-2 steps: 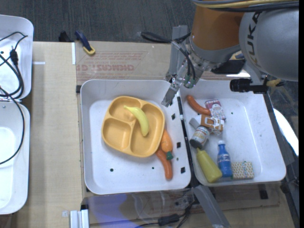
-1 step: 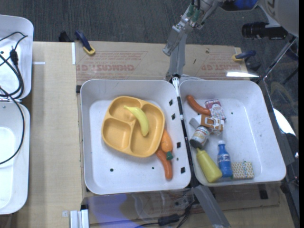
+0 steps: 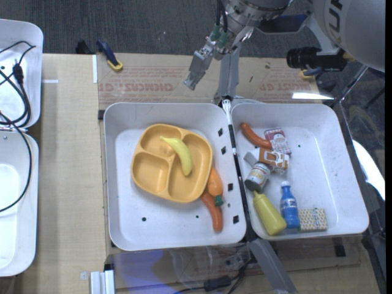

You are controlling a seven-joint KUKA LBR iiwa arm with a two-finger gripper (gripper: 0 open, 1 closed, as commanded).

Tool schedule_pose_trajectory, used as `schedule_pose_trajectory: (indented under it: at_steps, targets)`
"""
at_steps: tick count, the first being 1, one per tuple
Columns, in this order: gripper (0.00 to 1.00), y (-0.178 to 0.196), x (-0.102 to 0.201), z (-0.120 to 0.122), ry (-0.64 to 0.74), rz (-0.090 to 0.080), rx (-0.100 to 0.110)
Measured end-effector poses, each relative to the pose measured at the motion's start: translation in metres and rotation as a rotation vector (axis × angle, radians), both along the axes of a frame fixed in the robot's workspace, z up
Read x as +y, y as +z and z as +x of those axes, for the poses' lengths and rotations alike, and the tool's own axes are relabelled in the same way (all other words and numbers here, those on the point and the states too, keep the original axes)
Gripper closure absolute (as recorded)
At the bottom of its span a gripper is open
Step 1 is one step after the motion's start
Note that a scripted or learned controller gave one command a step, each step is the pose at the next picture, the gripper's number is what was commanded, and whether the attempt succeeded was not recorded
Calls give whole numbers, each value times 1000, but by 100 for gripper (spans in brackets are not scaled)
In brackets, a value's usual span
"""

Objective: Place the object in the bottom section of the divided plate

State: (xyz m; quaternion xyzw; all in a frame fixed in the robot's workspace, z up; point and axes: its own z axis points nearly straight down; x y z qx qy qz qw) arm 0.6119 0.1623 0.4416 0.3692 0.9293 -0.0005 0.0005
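We see the arm [image 3: 343, 5] cut off at the top edge; the carrot [image 3: 214, 184] lies partly under the divided plate [image 3: 168, 164] rim.

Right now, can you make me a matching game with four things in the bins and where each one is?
Things:
1. yellow banana
2. orange carrot
3. yellow mustard bottle
4. small blue bottle with a white cap

Places:
A. right bin, against the divider wall
B. across the yellow divided plate
C. left bin, touching the plate's right rim
D. right bin, just right of the mustard bottle

Pairs: 1-B, 2-C, 3-A, 4-D
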Motion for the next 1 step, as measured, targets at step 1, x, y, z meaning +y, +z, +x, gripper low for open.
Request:
schedule_pose_trajectory:
  at_steps: [1]
  targets:
    - [0,-19,2,2,-175,-1,2]
